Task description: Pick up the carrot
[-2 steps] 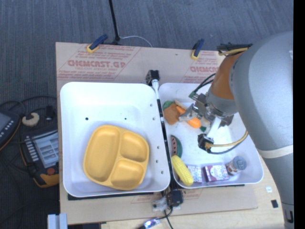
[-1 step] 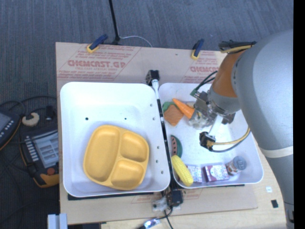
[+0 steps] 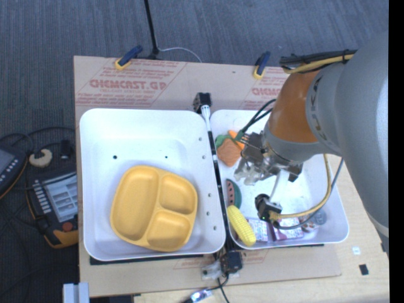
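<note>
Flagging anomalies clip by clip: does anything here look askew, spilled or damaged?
Nothing stands out. The yellow tray lies flat in the left bin; the carrot and corn lie in the right bin beside the gripper.

You are looking at red print reading "CHEMCAST GP" on the brown board (image 3: 136, 84) lying under the bins; it is repeating near the arm, seemingly the same words, though mostly covered.

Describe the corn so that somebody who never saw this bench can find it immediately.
Look in the right white bin, at its front-left corner near the divider. The corn lies there, below a watermelon slice. It alone is a bright yellow, bumpy cob.
</note>
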